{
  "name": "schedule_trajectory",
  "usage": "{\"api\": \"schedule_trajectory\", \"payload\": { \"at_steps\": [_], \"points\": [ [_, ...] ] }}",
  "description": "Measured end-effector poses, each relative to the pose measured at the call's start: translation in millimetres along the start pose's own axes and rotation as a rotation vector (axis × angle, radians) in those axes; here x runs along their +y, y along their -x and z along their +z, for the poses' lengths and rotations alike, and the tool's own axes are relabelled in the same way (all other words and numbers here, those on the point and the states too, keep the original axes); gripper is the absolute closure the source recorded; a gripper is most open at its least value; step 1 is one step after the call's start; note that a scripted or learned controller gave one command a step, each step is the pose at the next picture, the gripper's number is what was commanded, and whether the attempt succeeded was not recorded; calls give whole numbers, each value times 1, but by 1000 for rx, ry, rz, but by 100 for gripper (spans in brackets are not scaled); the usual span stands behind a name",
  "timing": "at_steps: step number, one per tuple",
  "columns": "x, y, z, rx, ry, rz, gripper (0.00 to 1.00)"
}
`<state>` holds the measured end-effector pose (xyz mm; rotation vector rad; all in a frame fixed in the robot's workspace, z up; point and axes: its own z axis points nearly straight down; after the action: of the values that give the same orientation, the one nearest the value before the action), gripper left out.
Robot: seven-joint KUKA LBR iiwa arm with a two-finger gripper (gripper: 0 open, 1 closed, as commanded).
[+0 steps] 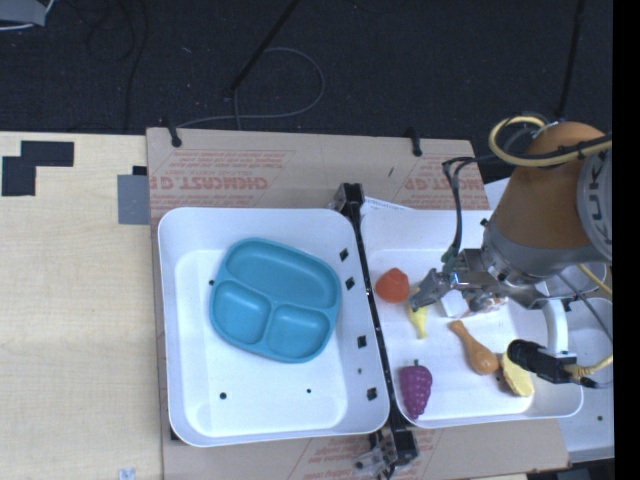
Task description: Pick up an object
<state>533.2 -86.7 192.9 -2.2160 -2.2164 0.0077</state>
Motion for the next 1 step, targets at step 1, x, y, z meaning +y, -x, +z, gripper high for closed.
{"api": "schedule_trajectory", "payload": {
  "at_steps": [1],
  "points": [
    [-9,3,50,0,-1,1,0]
  ]
}}
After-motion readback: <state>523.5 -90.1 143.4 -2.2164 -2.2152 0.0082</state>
